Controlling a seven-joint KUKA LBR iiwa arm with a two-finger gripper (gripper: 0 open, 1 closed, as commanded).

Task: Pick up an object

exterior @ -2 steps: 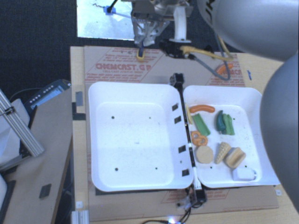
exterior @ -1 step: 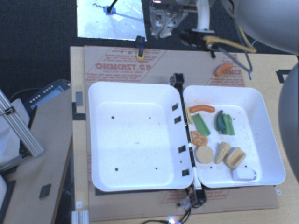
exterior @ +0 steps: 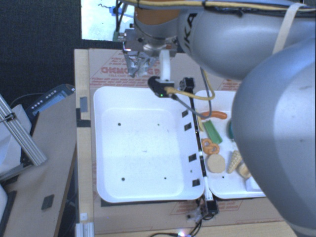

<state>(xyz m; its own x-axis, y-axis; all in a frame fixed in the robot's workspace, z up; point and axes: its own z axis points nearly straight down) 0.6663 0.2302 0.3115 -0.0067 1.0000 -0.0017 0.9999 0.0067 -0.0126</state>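
**A:** While the grey arm sweeps in from the right and hides much of the right bin [exterior: 224, 194], where is the claw [exterior: 139, 65]?

**B:** It hangs above the far rim of the left bin [exterior: 143, 149], over the printed cardboard [exterior: 111, 70] beyond it. Metal fingers point downward; nothing sits between them, but I cannot tell how far apart they are (the picture is too blurred there).

**A:** And the things to pick?

**B:** All are in the right bin, well apart from the claw. Along its left side, from far to near: an orange carrot-like piece [exterior: 216, 115], a green stick [exterior: 213, 131], a small orange pretzel shape [exterior: 210, 145], and a round tan disc [exterior: 216, 163]. Beside the disc lies a pale ridged cone [exterior: 233, 161], partly under the arm.

**A:** How would they handle?

**B:** They look like light, stiff toy food, probably smooth and a little slippery. The green stick seems easiest: close across its narrow width, near the middle. The flat disc lies low and may slide away.
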